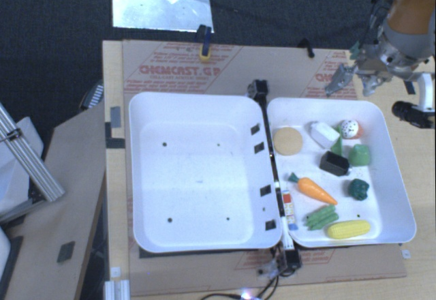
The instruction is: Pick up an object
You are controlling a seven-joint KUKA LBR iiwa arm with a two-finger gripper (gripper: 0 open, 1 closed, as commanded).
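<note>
Gripper (354, 80) of my arm hangs above the bench just beyond the right bin's (395, 155) far rim, fingers spread apart, holding nothing. Objects lie in that bin: I count a carrot (317, 189), corn cob (349, 228), black block (334, 164), tan disc (287, 141). Left bin (197, 172) beside it.

Left bin (197, 176) offers open floor; toys crowd the right bin (395, 176).
</note>
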